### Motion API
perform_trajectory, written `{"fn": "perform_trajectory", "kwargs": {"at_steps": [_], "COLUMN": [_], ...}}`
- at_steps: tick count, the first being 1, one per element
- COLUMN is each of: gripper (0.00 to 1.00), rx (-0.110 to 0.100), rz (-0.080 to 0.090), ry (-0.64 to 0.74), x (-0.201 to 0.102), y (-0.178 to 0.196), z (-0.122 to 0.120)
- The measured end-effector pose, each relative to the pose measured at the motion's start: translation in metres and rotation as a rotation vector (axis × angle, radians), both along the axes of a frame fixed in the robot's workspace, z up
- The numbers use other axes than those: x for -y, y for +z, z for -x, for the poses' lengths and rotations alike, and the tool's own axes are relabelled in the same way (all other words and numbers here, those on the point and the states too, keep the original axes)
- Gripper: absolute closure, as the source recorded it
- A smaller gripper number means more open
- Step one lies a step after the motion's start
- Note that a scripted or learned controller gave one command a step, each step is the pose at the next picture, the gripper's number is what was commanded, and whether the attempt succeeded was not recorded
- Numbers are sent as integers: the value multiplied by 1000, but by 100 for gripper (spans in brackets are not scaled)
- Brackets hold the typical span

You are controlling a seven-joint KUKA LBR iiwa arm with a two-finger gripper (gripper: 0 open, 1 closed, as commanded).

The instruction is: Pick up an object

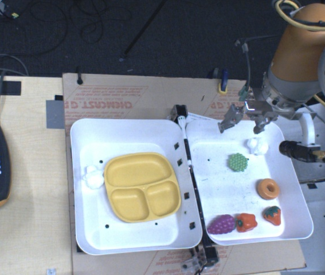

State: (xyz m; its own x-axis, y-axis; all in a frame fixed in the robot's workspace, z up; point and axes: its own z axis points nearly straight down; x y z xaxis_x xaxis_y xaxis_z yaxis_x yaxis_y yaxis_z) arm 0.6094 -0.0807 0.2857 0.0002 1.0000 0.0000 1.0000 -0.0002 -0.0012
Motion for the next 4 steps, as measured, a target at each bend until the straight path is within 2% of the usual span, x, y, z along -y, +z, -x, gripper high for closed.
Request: {"fn": "perform_trajectory", "kwargs": {"at_steps": [1, 2, 3, 4], "gripper": [100, 100, 100, 100], "rx": [-1, -16, 9, -17], "rz": [-1, -2, 2, -3], "ry": [0, -4, -3, -6], "x": [1, 37, 46, 96], "y": [10, -100, 17, -124], "z": [0, 53, 79, 133]}}
